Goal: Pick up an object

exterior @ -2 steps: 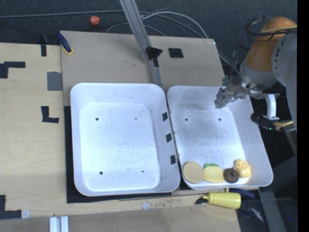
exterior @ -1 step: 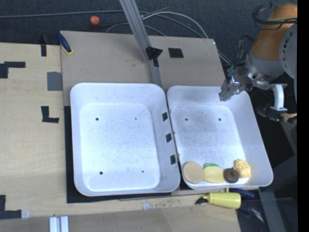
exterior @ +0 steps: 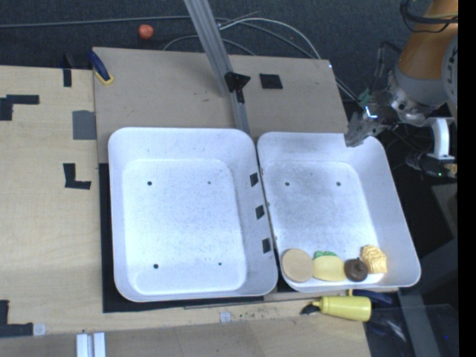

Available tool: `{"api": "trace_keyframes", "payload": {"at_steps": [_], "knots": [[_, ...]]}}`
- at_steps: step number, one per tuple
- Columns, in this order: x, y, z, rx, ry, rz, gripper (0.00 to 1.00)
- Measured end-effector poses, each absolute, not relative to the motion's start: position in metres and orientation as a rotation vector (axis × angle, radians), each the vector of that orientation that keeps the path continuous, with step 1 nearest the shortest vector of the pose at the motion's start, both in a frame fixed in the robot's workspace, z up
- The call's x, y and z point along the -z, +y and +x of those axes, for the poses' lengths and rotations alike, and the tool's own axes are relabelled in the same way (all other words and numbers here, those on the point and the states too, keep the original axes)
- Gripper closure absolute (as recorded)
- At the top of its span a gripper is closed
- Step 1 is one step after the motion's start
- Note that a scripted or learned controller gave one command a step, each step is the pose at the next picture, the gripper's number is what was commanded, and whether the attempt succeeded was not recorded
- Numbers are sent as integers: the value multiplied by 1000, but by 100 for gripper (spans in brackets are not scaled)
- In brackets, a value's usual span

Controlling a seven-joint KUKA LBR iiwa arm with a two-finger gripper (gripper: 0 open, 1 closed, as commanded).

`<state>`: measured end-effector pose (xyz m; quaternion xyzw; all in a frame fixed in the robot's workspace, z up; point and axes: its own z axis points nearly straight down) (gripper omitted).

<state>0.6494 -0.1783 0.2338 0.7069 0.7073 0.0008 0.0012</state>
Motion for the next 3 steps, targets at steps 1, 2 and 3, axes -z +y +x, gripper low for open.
{"api": "trace_keyframes", "payload": {"at_steps": [1, 2, 3], "knots": [[-244, -129, 633, -2, 2226, 2217, 100], [-238, -81, 627, 0, 2227, 2218, 100], [-232, -25, 604, 0, 2228, 2217, 100]]}}
